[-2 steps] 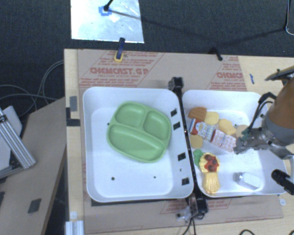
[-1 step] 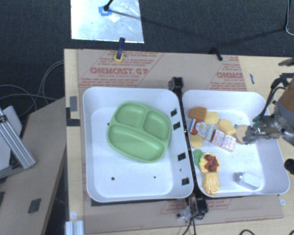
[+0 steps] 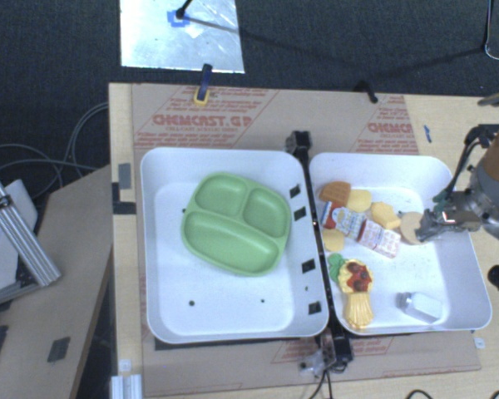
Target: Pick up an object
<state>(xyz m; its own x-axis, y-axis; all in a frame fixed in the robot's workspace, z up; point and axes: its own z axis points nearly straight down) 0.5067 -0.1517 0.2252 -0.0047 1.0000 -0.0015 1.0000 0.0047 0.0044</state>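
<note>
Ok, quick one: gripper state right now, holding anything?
Gripper: cannot be told whether open or closed. It sits low in the right bin beside a tan piece; nothing visibly held.

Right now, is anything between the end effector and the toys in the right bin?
Nothing visible stands in the way. The end effector sits over the right bin, right beside a tan round piece. The red and white packet and yellow pieces lie just beyond, toward the divider.
</note>
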